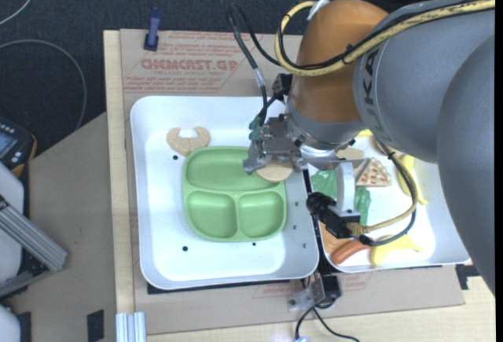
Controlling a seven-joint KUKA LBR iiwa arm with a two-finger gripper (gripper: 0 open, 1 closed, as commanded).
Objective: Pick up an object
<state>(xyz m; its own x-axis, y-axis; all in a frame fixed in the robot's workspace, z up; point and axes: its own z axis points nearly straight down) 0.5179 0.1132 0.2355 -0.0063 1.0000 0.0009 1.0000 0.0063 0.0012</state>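
My gripper (263, 158) hangs over the right edge of the left bin (157, 199), above the upper right corner of a green divided plate (234, 195). A flat tan disc (274, 172) sits right at the gripper's tip, over the plate's rim and partly hidden by the gripper body. I cannot tell whether the disc is gripped or just lies there. A tan curved piece (187, 140) lies by the plate's upper left corner. The grey arm with its orange band (338, 57) covers much of the right bin.
The right bin (440, 242) holds a pizza slice (376, 173), a green piece (361, 200), a yellow banana (393, 254) and an orange piece (346, 251). Black and yellow cables (369, 234) loop over it. A blue clip (152, 29) lies on the cardboard behind the bins.
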